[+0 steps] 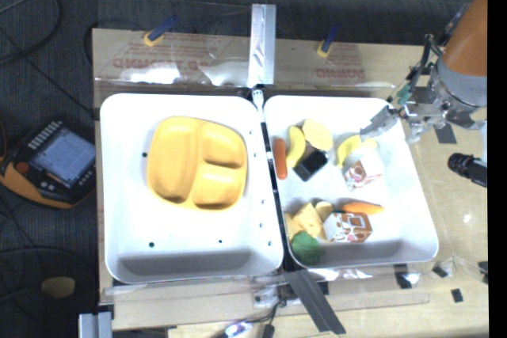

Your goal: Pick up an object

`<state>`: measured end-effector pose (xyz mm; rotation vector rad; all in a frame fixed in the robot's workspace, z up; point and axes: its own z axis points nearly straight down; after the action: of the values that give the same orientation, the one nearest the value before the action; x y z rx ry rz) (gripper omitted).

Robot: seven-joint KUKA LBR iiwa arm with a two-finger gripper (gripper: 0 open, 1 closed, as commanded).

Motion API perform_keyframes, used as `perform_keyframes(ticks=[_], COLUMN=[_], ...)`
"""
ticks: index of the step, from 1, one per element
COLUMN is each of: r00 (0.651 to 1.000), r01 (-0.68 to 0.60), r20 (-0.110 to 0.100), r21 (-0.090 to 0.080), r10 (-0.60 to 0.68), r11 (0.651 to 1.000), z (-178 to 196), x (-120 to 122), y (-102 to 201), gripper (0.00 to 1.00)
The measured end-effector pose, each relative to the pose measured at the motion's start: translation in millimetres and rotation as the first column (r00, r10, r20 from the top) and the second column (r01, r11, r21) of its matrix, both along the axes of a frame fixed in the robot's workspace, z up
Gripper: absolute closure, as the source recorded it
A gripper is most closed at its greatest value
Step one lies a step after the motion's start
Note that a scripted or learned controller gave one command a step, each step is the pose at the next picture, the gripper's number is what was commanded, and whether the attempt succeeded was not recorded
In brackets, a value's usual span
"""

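Far left of frame, on the dark carpet off the tabletop: a handheld pendant (49,164) with a lit screen and orange casing. Left bin (119,249) holds one item, a yellow compartment tray (196,162), lying at the bin's centre, slightly toward its upper half. A metal strip (262,43) stands at the top where the two bins meet. Right bin (416,241) holds the loose objects: an orange carrot-like stick (280,157) along its left wall; just right of it a pale yellow piece (309,134) touching a black block (310,164); further right a small white and red carton (363,172) with a yellow piece (348,146) touching its upper-left edge. In the lower part of the bin, a cluster: a green item (306,248) at the lower left corner, beige pieces (309,218) above it, a second printed carton (347,227) to their right, and an orange carrot (363,208) lying across that carton's top. Gripper (379,125) sits at the upper right of the right bin, above the yellow piece and the carton, angled down to the left from the grey wrist and orange band at the frame's right edge. Jaws: cannot tell whether wide or narrow; no object seen between them.
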<state>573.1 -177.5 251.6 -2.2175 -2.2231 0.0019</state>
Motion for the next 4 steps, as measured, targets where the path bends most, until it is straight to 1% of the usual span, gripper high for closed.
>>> perform_keyframes(ticks=[1,2,3,4], r00=[0.999,0.994,0.994,1.0], r01=[-0.037,-0.109,-0.111,-0.006], r20=[-0.001,0.008,0.012,0.0], r21=[-0.002,-0.006,-0.005,-0.003], r10=[0.037,0.109,0.111,0.006], r11=[0.999,0.994,0.994,1.0], z=[-132.1,-162.5,-151.8,-71.5], x=[32.6,43.3,44.9,95.2], y=[-3.2,-5.1,-3.8,57.6], gripper=[0.0,0.0,1.0,1.0])
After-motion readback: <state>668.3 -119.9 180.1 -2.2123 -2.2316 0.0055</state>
